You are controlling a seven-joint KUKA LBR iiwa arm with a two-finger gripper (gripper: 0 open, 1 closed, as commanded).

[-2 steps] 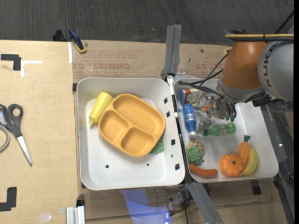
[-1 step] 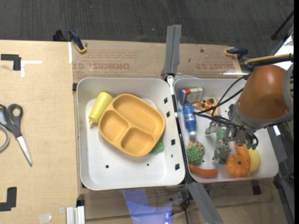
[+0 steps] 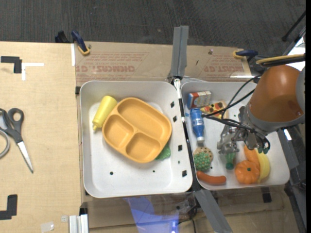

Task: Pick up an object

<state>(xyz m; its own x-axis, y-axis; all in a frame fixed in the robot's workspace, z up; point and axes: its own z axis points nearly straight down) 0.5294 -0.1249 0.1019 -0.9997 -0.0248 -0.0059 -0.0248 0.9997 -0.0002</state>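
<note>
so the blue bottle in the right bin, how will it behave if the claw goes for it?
The blue bottle lies on its side and looks round, so a nudge would probably roll it. Its smooth, glossy surface may slip under a loose pinch. It looks like small toy plastic, so likely light and stiff. The claw is beside it.

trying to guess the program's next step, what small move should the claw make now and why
Probably a short, straight descent. The claw hangs low in the right bin, right over a small green item, with an orange pumpkin toy and a banana crowded beside it. Nothing can be seen between its tips, so going straight down seems the safest way to reach one thing without nudging its neighbours.
</note>
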